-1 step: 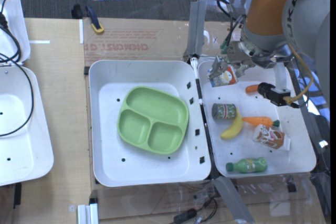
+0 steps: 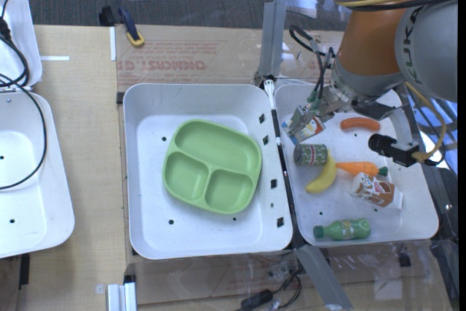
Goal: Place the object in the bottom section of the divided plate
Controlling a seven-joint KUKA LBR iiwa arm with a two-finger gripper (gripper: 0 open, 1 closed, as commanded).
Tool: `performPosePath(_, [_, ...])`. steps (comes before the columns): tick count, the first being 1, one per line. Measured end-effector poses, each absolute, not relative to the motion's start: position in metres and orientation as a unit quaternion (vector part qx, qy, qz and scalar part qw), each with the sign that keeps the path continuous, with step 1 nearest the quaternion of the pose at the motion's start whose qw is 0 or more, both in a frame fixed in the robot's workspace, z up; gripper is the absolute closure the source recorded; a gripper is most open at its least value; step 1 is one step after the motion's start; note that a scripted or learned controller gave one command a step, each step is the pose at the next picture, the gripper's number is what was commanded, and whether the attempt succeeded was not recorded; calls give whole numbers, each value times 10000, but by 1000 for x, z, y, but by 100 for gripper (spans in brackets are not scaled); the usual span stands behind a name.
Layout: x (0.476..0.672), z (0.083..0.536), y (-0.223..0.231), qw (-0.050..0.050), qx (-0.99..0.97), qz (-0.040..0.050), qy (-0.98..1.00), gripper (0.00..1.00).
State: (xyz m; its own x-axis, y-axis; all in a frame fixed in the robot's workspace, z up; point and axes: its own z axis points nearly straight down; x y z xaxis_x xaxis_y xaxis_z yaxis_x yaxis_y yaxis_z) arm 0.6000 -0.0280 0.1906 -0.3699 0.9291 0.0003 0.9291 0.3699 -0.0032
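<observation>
A green divided plate [image 2: 212, 166] lies in the left white bin [image 2: 145, 229], with one large section on its left and two smaller ones on its right and lower side. My gripper [image 2: 309, 120] hangs low over the top left corner of the right bin [image 2: 415, 229]. It is shut on a small white, red and blue carton [image 2: 306, 129], which sits tilted between the fingers. The plate lies well to the left of the gripper, across the wall between the bins.
The right bin also holds a green and red can [image 2: 312, 154], a banana [image 2: 322, 175], a carrot [image 2: 359, 167], a sausage [image 2: 360, 124], a juice carton [image 2: 376, 191] and a green bottle [image 2: 342, 230]. A further white bin [image 2: 29, 215] stands at the far left.
</observation>
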Motion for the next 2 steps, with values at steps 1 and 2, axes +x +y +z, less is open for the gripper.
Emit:
performPosePath(1, [572,191,46,10,-4918,11,-8707,100])
performPosePath(2, [573,191,45,8,-4920,10,-8706,0])
